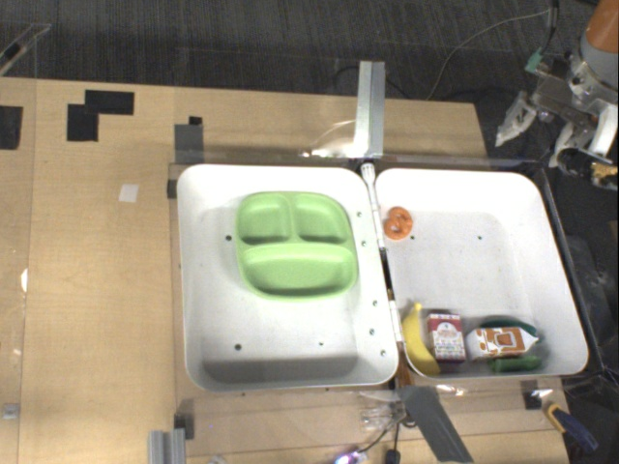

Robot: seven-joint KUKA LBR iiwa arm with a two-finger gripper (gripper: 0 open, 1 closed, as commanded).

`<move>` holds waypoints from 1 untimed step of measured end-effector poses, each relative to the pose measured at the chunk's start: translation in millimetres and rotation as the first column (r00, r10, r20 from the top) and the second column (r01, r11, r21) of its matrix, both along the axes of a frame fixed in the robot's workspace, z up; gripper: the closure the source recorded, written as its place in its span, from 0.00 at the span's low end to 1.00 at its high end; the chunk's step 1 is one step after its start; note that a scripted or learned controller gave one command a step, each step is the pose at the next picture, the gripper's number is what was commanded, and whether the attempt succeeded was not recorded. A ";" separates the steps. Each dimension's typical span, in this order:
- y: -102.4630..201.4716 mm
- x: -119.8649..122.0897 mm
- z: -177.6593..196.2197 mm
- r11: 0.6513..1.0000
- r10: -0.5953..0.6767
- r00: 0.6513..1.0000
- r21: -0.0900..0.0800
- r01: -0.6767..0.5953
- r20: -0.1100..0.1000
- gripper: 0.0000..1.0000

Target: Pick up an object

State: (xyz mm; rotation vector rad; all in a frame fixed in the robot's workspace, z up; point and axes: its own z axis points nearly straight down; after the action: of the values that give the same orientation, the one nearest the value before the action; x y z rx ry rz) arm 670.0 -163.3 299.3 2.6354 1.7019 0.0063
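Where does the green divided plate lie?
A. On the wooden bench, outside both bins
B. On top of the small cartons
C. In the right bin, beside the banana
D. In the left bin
D. The green divided plate rests on the floor of the left bin, while the banana and the small cartons are in the right bin.

Two bins are sitting side by side on the bench (87, 288). A divided tray (293, 244) is lying in the left bin (208, 346), near its middle. In the right bin (503, 220), a small round item (397, 222) is resting at the left wall. Along the front wall, a banana (417, 341), a small box (445, 336) and a carton (501, 340) are lying in a row, the carton perhaps overlapping something behind it.
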 end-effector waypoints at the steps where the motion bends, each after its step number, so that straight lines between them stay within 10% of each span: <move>1: -23.7 -0.1 -20.2 0.896 -0.444 0.896 0.002 0.444 -0.002 0.00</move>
State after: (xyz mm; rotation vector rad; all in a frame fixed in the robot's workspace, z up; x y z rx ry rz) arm 669.9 -187.0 279.1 2.9562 1.0566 0.0051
